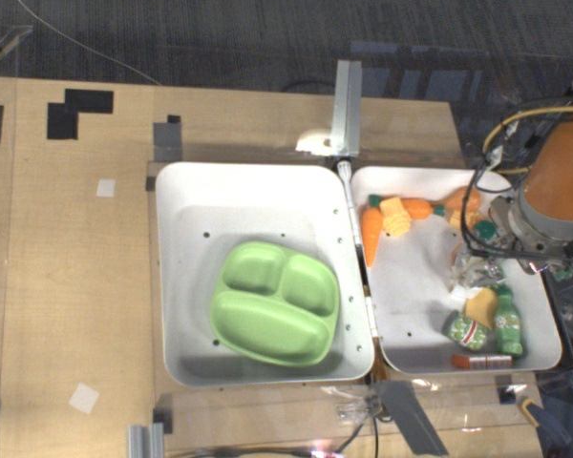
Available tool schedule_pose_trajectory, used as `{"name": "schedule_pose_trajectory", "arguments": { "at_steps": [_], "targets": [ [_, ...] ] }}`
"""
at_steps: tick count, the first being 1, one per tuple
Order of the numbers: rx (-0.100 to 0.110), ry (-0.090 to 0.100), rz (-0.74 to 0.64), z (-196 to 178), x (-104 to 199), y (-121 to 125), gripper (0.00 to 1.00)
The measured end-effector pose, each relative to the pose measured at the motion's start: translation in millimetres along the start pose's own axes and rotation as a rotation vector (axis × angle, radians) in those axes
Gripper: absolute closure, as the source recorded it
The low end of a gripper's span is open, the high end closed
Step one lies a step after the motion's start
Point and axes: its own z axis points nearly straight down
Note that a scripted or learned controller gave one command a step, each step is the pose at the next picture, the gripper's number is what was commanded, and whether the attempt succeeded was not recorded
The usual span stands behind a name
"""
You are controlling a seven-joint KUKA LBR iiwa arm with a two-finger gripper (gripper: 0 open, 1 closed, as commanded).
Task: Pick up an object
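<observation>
Grey arm (554, 194) reaching in from right, pincer (477, 270) pointed downward

Robotics lab bench: plywood top (67, 294), metal bracket (348, 103) and cabling behind the arm (559, 184), two white bins (258, 184) below it.

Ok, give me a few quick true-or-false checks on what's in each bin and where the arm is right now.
1. The green divided plastic plate lies in the left white bin. True.
2. The orange plastic carrot is in the left bin. False: it lies in the right white bin, beside the wall between the two bins.
3. The grey arm with the orange band is over the right bin. True.
4. The green plastic bottle sits near the right bin's front right corner. True.
5. The plate has one single compartment. False: it shows three.
</observation>
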Motion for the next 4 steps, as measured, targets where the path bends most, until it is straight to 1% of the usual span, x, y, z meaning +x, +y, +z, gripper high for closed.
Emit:
{"name": "schedule_pose_trajectory", "arguments": {
  "at_steps": [1, 2, 3, 4],
  "targets": [
    [-0.005, 0.005, -0.474, -12.4, -8.2, -28.6, 1.00],
    [-0.002, 0.002, -0.232, -128.2, -22.0, -34.2, 1.00],
    [-0.003, 0.001, -0.061, -188.0, -110.8, -46.2, 1.00],
    [0.002, -0.009, -0.061, -202.0, -112.6, -47.0, 1.00]
  ]
}}
